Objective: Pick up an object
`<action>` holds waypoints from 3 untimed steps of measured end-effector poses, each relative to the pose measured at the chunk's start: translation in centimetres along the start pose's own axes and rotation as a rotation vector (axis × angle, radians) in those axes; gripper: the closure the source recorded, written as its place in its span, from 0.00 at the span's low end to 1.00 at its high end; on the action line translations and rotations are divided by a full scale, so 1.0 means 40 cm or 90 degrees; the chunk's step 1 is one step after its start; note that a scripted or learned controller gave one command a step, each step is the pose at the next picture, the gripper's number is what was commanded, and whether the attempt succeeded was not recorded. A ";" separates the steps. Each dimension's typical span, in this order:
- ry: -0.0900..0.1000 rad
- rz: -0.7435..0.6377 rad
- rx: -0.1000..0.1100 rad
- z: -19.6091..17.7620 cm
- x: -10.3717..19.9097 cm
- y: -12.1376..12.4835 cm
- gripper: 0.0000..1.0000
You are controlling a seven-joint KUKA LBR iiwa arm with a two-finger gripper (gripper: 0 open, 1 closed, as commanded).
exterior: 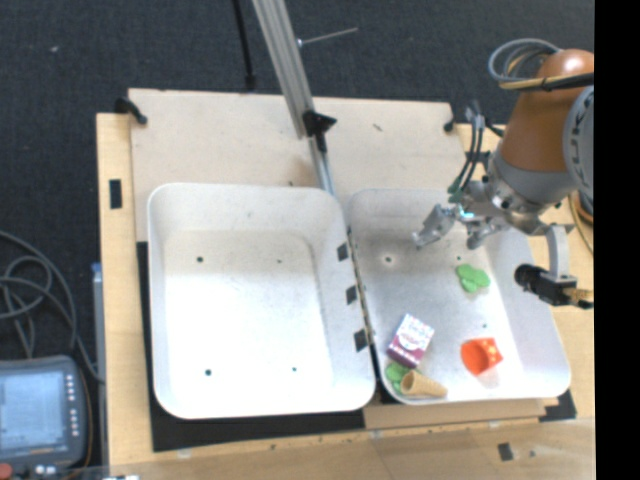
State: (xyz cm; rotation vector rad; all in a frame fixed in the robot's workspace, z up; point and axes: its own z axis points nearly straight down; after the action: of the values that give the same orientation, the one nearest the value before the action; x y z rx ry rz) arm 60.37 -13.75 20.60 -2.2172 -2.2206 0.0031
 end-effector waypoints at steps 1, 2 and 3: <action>0.000 0.000 -0.003 -0.007 0.000 0.003 0.00; -0.002 0.002 0.000 0.134 0.010 -0.019 0.00; -0.002 0.003 0.000 0.266 0.007 -0.021 0.00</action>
State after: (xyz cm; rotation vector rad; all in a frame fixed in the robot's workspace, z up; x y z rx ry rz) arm 59.48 -13.47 9.96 -2.2240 -2.2169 0.0064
